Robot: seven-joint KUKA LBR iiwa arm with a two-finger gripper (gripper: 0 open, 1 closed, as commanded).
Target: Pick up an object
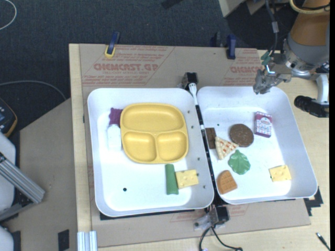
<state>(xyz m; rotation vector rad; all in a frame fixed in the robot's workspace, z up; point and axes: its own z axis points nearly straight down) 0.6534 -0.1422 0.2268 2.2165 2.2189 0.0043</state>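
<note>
Fingers of the gripper (261, 87) hang over the far rim of the right bin (301, 140), and I cannot tell whether they are apart or together. Nothing is between them, so the arm looks parked clear of the goods: the nearest candidate, a red packet (263, 124), lies just below, a brown cookie (241, 134) to its left.

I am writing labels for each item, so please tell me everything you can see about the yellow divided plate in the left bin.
The yellow divided plate is a rounded rectangle that looks like matte plastic. It has three compartments: one wide at the far side and two smaller at the near side, all with nothing in them. It lies flat and upright in the left bin, toward its far half. At its left edge it seems to meet a purple item and a white item. A green stick and a yellow block lie just near of it.
</note>
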